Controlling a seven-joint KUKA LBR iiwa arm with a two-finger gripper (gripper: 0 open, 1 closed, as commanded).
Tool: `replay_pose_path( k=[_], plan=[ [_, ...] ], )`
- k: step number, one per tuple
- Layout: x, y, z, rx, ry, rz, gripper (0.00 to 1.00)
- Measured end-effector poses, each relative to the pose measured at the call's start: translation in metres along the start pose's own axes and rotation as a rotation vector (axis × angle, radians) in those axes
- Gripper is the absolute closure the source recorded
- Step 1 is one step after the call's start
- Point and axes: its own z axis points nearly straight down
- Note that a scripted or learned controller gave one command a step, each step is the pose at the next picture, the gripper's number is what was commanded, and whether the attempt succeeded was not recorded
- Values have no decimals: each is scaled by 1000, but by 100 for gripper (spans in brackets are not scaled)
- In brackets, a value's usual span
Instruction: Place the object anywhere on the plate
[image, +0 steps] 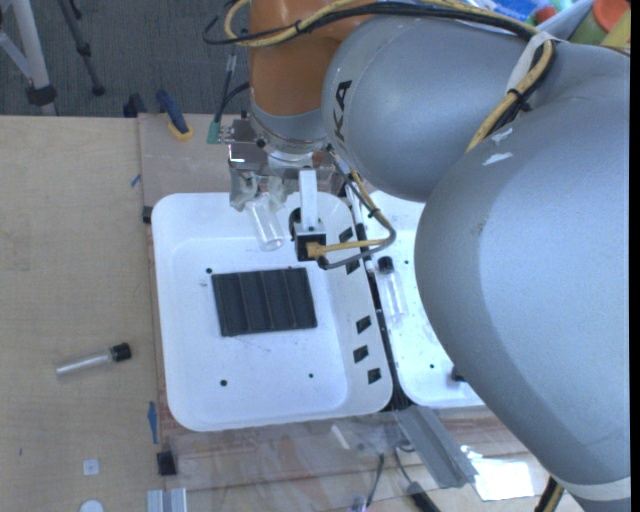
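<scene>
A black ribbed plate (265, 302) lies flat in the middle of the left white bin (190, 390). My gripper (272, 215) hangs over the bin's far part, just beyond the plate's far edge. A clear tube (267, 228) shows tilted right below the gripper; whether it is held or rests on the bin floor is unclear. The big grey arm covers most of the right side.
Another clear tube with a black cap (391, 290) lies in the right bin (425, 385), near the divider. A third capped tube (92, 360) lies on the wooden bench left of the bins. Small black clips (364, 325) sit along the left bin's right rim.
</scene>
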Motion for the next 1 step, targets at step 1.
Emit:
replay_pose_path(
  k=[1],
  plan=[
    [0,0,18,-1,1,-359,100]
  ],
)
